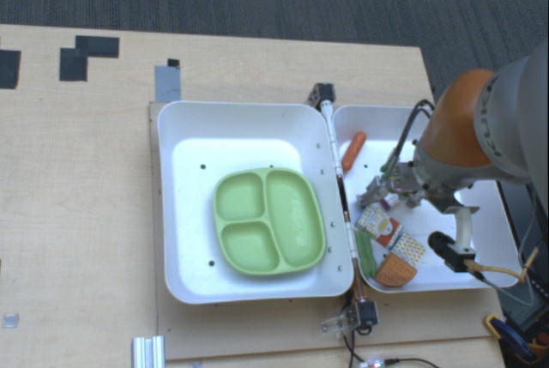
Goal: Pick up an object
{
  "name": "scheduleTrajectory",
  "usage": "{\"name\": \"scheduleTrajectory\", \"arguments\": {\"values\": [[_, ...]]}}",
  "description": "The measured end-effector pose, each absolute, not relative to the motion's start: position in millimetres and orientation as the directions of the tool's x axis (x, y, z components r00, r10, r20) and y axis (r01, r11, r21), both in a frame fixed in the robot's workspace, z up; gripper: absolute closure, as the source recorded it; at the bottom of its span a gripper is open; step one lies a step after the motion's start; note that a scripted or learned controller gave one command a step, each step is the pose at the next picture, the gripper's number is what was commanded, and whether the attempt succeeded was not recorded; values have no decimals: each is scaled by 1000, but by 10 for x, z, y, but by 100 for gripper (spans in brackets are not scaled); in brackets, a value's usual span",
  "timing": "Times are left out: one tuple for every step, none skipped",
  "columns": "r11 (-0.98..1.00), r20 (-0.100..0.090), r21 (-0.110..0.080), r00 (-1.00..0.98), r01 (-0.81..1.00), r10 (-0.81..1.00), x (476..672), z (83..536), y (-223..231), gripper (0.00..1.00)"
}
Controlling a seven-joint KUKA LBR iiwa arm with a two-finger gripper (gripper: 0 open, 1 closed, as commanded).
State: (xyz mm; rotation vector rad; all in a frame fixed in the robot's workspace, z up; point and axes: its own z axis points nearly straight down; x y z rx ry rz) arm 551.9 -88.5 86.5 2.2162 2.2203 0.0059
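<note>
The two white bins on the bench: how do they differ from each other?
The left bin holds one thing, a green divided plate lying flat in its middle; the right bin holds several small items, among them an orange carrot-like piece and a colourful packet. The arm reaches over the right bin, not the left one. Both are shallow, white and set side by side.

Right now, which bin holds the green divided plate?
The left bin: the green plate lies in it. The right bin holds small items.
</note>
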Motion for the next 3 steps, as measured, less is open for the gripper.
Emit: {"name": "scheduleTrajectory", "arguments": {"values": [[3, 0, 12, -3, 1000, 1000, 5540, 980, -881, 100], [3, 0, 12, -3, 1000, 1000, 5539, 980, -880, 0], [1, -1, 10, -1, 1000, 1000, 5147, 869, -912, 0]]}}
